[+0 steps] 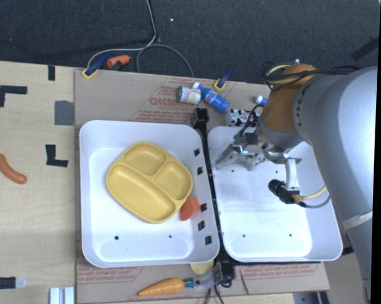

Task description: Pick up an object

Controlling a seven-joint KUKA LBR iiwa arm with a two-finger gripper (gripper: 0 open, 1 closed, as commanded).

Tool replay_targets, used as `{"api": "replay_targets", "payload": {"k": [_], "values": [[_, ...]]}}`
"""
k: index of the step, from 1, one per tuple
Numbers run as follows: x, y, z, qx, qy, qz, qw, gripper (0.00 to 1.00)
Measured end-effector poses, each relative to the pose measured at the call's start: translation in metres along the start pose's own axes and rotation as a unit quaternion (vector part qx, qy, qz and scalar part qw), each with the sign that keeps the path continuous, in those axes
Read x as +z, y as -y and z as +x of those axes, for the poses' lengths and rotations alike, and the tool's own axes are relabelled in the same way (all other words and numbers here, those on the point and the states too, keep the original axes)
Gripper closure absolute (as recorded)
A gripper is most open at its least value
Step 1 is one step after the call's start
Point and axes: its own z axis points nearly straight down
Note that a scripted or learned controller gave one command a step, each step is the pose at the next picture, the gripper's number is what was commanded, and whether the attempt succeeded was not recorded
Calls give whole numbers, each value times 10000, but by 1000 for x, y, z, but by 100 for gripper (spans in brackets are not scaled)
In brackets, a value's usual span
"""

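My gripper [237, 160] hangs low over the back left part of the right bin [268, 238], close to the divider between the bins. Its fingers look spread and open, with nothing between them. The grey arm and its orange band [280, 111] come in from the right above it. In the left bin [94, 238] lies a yellow divided plate [149, 181]. A small orange-red object [188, 208] rests against the plate's right edge.
Outside the bins, a carrot [164, 286] lies at the front edge and a sausage [10, 169] far left on the bench. A blue and white bottle [205, 96] lies behind the bins. A black cable [287, 192] loops beside the wrist.
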Motion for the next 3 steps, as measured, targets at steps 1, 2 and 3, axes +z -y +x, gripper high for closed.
{"api": "replay_targets", "payload": {"k": [1, 2, 3], "values": [[1, -26, 2, -4, -11, 14, 10000, 0], [0, -11, 3, 4, 1, -1, 10000, 0], [1, -35, -3, -8, -14, 15, 10000, 0]]}}
